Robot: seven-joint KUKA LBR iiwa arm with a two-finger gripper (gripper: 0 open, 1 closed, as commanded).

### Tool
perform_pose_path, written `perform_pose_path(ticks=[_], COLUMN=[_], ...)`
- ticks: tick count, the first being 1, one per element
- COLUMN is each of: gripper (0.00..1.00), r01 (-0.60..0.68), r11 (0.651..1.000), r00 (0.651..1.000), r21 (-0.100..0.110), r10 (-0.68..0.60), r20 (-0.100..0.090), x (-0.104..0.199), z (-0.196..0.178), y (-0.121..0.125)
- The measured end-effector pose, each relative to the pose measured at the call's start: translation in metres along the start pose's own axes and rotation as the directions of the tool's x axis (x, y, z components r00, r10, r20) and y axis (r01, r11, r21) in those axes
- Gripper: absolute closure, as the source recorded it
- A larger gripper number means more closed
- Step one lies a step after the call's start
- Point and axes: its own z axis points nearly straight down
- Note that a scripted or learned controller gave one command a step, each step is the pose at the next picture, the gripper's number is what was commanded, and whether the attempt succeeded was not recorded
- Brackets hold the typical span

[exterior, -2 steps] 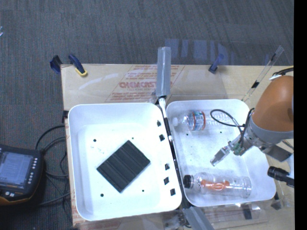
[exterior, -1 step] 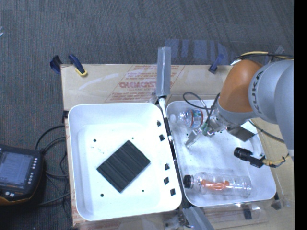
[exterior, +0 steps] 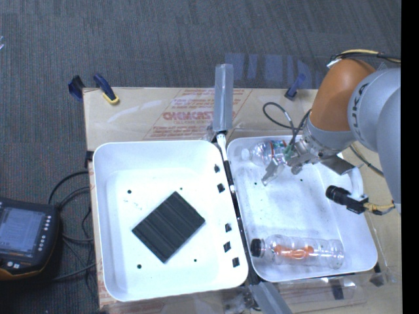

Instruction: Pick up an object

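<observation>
Gripper (exterior: 283, 167) just beside far bottle (exterior: 264, 152).

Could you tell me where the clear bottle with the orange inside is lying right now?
The clear bottle lies on its side along the near edge of the right bin, black cap toward the divider, well below the gripper.

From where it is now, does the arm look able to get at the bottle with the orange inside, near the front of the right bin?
Probably yes. The bottle lies alone by the bin's front wall, nothing on top, and the end effector hangs over the same bin with bare floor between.
</observation>
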Motion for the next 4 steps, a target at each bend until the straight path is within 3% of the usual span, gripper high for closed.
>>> perform_pose_path(ticks=[1, 2, 3, 4], gripper=[0.0, 0.0, 0.0, 0.0], r01=[-0.3, -0.395, -0.245, -0.172], r11=[0.953, 0.918, 0.967, 0.982], r00=[0.954, 0.919, 0.969, 0.984], r21=[-0.029, -0.038, -0.069, -0.077], r10=[0.3, 0.395, 0.246, 0.175], r20=[0.004, -0.001, 0.019, 0.032], x=[-0.032, -0.062, -0.045, -0.012], z=[-0.056, -0.029, -0.001, 0.003], y=[-0.012, -0.008, 0.006, 0.011])
